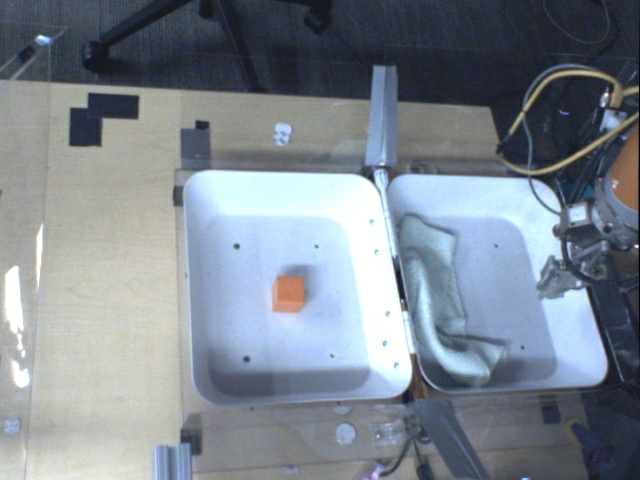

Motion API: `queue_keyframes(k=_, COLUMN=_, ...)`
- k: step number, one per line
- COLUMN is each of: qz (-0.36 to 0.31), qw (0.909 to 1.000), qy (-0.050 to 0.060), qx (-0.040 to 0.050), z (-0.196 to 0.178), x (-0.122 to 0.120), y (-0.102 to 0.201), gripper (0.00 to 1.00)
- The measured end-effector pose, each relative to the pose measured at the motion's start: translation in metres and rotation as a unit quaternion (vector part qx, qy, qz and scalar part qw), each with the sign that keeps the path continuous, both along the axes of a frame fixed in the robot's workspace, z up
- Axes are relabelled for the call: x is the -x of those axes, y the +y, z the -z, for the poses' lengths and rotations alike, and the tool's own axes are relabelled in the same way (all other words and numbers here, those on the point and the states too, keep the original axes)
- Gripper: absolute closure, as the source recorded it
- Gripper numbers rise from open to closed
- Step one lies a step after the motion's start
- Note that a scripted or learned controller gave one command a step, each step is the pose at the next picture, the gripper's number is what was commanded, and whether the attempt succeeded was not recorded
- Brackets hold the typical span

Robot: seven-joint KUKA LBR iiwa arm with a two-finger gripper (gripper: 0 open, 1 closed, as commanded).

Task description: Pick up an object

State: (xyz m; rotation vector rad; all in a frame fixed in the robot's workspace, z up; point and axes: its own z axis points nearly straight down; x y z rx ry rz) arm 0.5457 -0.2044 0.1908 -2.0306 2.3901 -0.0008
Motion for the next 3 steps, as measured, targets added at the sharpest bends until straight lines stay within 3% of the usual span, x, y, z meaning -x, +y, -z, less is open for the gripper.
queue_keyframes(k=1, qz=-0.135, qw=0.9908, qy=0.0, qx=0.0006, z=-0.023, x=0.004, y=0.0, gripper=1.0)
queue_keyframes(k=2, qz=-0.267, qw=0.9637, qy=0.001, qx=0.0006, z=0.011, x=0.001, y=0.008, gripper=1.0)
queue_keyframes(k=3, qz=-0.058, qw=0.9983, qy=-0.002, qx=0.0008, z=-0.002, x=-0.043, y=0.013, gripper=1.0)
